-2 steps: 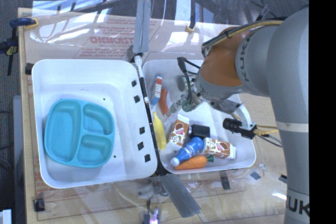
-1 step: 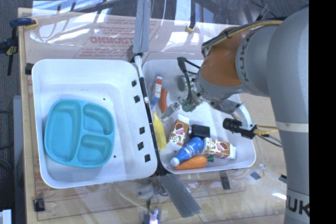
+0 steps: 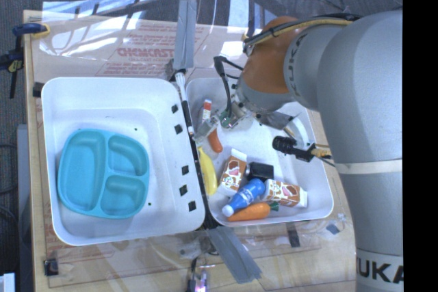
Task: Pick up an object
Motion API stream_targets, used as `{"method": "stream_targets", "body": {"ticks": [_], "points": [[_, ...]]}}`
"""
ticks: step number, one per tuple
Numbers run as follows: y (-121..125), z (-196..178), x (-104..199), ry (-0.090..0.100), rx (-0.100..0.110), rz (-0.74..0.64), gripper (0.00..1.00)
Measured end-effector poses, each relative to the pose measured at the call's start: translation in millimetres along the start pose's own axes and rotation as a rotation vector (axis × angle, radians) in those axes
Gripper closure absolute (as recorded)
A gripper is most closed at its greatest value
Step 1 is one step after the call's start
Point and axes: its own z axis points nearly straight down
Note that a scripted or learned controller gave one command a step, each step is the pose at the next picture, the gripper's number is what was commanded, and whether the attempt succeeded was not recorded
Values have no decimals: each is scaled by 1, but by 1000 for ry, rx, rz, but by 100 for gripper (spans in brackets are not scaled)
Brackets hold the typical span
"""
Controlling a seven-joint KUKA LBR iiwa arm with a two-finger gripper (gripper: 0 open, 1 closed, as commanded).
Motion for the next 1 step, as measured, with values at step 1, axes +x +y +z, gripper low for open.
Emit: {"method": "stream_targets", "body": {"ticks": [1], "points": [[4, -15, 0, 2, -6, -4, 100]]}}
